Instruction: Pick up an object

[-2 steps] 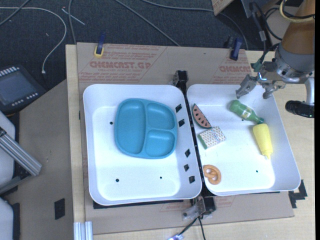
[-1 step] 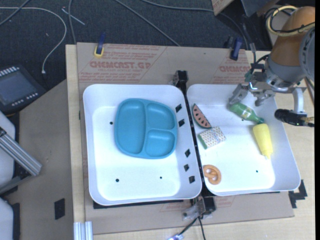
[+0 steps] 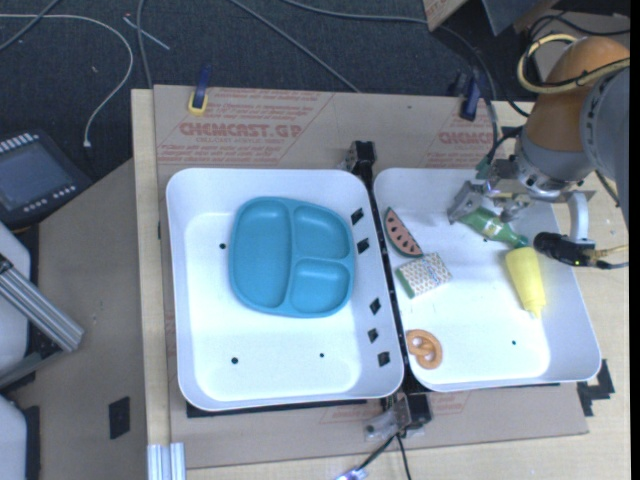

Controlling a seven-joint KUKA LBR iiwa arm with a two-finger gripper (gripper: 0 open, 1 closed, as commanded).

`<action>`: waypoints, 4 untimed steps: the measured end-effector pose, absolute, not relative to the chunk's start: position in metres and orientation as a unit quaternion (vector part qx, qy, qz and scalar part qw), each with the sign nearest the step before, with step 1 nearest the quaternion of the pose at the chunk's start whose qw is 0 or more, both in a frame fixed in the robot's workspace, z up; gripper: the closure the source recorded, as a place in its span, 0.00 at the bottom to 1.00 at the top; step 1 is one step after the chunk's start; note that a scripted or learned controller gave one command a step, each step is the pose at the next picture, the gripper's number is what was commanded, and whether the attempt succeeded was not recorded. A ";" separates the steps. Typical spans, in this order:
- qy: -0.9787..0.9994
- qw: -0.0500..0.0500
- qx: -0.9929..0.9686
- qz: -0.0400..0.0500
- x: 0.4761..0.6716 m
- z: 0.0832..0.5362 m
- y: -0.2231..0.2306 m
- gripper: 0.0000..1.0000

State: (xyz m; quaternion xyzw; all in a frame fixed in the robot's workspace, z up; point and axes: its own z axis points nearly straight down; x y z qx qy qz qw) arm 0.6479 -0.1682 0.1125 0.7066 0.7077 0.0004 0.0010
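My gripper (image 3: pixel 482 204) is down in the right bin (image 3: pixel 560 363), near its far edge, directly over the near end of a green object (image 3: pixel 499 229). That object lies at a slant on the bin floor and touches the gripper's tip. Just right and nearer lies a yellow banana-shaped toy (image 3: pixel 527 279). A watermelon slice (image 3: pixel 402 233) rests by the bin's left wall. Below it sits a checkered green-and-white packet (image 3: pixel 422 274). A pretzel (image 3: pixel 424 349) lies at the near left corner.
The left bin (image 3: pixel 200 368) holds a blue divided plate (image 3: pixel 291 256). A black divider with clips (image 3: pixel 372 268) runs between the bins. A black cable end (image 3: pixel 562 248) hangs by the arm over the right bin's right side.
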 end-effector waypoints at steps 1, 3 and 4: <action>0.708 0.000 0.706 0.000 0.649 0.085 -0.168 0.00; 0.707 0.002 0.707 0.002 0.652 0.141 -0.166 1.00; 0.707 0.004 0.707 0.002 0.652 0.207 -0.167 1.00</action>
